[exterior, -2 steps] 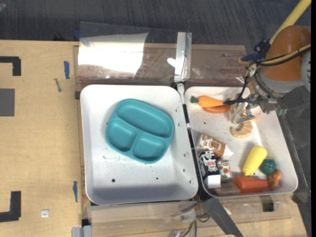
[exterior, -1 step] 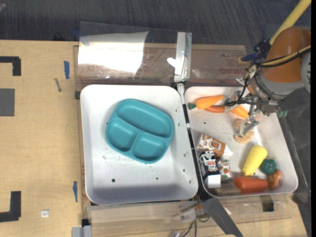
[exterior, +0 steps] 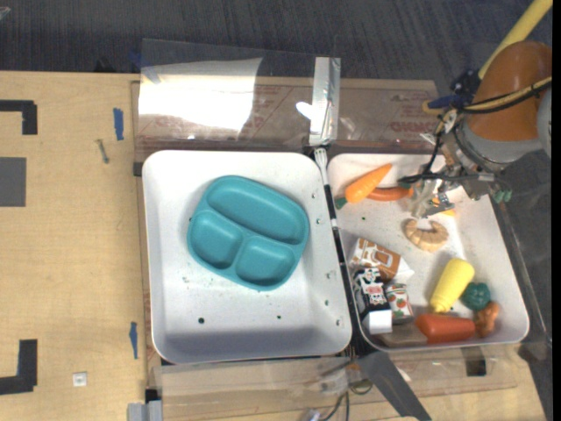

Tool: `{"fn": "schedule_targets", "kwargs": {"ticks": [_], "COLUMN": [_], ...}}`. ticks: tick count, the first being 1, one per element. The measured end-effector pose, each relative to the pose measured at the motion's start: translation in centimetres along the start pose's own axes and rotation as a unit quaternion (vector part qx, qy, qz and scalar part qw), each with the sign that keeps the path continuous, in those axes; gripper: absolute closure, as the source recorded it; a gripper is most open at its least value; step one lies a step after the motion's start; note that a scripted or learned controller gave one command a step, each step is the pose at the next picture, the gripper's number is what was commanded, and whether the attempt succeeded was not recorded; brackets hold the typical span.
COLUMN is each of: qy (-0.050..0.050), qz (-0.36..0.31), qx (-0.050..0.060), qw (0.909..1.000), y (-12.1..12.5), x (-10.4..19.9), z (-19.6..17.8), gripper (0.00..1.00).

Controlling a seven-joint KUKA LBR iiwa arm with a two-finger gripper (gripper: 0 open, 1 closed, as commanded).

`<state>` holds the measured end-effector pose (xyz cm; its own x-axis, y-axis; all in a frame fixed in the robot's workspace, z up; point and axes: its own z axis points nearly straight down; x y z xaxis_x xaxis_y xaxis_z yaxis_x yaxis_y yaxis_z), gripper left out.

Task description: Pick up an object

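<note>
The right bin point(exterior: 508, 261) holds several toy foods. An orange carrot point(exterior: 368, 182) lies at its far left, and a tan pastry point(exterior: 426, 233) sits near the middle. A yellow piece point(exterior: 450, 284), a dark green piece point(exterior: 477, 296) and a red piece point(exterior: 447, 326) lie toward the front right. Small printed cartons point(exterior: 377, 274) are stacked along the left wall. My gripper point(exterior: 429, 198) hangs low over the bin's far side, just right of the carrot's tip and above the pastry. Nothing shows clearly between its tips.
The left bin point(exterior: 166, 305) carries a teal divided plate point(exterior: 248, 231). A clear plastic sheet point(exterior: 228, 99) and a metal divider point(exterior: 324, 95) stand behind the bins. The arm's orange band point(exterior: 517, 86) looms over the right bin's far right corner.
</note>
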<state>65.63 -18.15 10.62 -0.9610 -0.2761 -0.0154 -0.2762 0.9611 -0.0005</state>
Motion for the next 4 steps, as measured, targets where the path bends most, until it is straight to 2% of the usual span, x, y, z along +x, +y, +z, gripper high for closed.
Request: {"fn": "schedule_targets", "kwargs": {"ticks": [1, 2, 3, 4], "qy": [0.002, 0.003, 0.001, 0.003], "qz": [-0.142, -0.142, -0.170, -0.168], "qx": [0.001, -0.001, 0.002, -0.001], "qw": [0.9898, 0.9898, 0.9854, 0.9858], "y": [3.2, 3.2, 0.1, 0.1], "x": [-2.5, -2.4, -1.6, 1.2], "z": [-11.8, -11.6, 0.5, 1.9], "gripper": [1.00, 0.00, 0.00, 0.00]}}
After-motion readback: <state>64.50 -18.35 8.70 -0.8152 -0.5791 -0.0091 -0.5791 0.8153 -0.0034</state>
